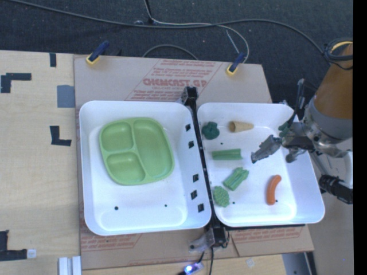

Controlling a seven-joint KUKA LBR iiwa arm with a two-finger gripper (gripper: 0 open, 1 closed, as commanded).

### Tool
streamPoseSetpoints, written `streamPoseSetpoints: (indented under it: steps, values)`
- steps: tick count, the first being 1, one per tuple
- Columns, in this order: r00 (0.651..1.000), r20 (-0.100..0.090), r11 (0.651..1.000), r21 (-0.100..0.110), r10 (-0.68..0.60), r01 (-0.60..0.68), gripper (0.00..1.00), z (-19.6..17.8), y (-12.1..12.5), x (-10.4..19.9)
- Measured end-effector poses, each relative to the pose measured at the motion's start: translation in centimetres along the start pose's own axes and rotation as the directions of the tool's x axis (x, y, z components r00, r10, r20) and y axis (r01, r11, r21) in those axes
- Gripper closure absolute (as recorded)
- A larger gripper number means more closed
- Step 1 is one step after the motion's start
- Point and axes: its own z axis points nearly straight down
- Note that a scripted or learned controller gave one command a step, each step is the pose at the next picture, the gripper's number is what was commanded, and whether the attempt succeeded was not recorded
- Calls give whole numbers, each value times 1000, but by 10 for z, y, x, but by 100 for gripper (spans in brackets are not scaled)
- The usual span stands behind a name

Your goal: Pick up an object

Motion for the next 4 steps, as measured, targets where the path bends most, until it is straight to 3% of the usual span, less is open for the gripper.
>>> streamPoseSetpoints:
  steps: [1, 4]
  values:
    - [1000, 2, 1000, -10, -4, 4, 0, -5, 2, 0]
    - [1000, 0, 1000, -4, -3, 3, 0, 147, 4, -6]
